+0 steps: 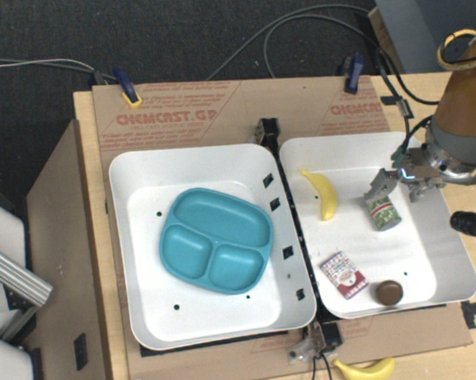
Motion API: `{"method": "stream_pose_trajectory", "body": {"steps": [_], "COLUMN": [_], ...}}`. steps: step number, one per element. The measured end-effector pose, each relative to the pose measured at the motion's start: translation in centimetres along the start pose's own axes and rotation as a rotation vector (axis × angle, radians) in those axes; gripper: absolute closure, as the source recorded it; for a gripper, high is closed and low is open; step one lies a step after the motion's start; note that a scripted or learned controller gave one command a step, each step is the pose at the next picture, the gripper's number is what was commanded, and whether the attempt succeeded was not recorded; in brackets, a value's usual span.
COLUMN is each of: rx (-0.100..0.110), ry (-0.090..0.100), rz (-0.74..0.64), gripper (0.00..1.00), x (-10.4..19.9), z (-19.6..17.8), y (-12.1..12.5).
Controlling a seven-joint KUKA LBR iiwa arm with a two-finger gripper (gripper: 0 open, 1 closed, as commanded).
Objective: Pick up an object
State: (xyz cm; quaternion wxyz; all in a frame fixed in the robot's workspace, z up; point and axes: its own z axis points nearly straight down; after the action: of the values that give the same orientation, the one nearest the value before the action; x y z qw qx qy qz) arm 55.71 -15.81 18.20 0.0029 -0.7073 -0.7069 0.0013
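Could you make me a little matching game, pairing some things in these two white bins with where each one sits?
Things:
1. teal plastic divided plate
2. yellow banana
3. round brown ball
4. small green packet

Places:
A. right bin, near corner at the front edge
B. left bin, in the middle
C. right bin, just below the gripper
D. right bin, far left part beside the divider

Pairs: 1-B, 2-D, 3-A, 4-C
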Motion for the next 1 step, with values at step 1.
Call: {"method": "stream_pose_trajectory", "body": {"steps": [1], "rx": [0.000], "ry": [0.000], "rz": [-0.001], "gripper": [0.00], "x": [0.15], "z": [5.71], "y": [0.89]}}
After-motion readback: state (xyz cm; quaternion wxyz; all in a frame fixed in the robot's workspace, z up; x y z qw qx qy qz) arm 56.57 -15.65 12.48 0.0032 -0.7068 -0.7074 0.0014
